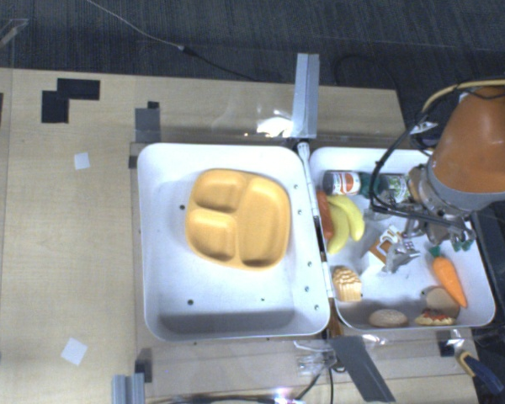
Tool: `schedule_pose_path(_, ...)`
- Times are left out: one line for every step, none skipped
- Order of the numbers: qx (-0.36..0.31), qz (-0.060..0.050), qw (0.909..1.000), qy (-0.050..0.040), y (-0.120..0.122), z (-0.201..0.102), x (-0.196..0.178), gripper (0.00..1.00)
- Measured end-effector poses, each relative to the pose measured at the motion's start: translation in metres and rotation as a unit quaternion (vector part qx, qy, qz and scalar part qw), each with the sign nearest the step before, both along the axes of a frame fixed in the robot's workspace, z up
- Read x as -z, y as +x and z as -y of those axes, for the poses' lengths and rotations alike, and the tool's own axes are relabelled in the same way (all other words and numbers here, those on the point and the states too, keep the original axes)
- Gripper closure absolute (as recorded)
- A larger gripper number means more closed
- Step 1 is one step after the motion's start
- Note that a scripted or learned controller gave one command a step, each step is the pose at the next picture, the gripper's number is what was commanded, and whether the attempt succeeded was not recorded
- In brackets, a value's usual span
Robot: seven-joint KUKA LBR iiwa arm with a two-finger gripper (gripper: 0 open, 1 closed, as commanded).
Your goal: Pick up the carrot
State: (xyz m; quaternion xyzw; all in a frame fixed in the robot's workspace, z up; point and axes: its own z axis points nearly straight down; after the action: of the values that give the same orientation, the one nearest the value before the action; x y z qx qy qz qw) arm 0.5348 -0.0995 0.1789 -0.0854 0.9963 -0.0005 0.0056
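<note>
Your worktop's right bin (488, 310) is crowded, so the jaws (401, 253), open and holding nothing, could bump the carrot (449, 280) away.

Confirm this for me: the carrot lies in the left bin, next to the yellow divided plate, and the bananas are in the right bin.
One part is wrong. The camera view shows the carrot in the right bin, near its right wall, not beside the yellow divided plate in the left bin. The bananas are indeed in the right bin.
</note>
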Motion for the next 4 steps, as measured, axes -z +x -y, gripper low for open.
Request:
schedule_pose_path(0.198,0.0,0.9801,0.0009,-0.027,0.052,-0.027,0.0)
schedule_pose_path(0.273,-0.004,0.962,0.0021,0.001,0.071,0.081,0.0)
schedule_pose_path(0.251,0.007,0.968,0.0014,-0.025,0.066,0.088,0.0)
schedule_pose_path(0.261,0.004,0.9654,0.0012,-0.043,0.107,0.089,0.0)
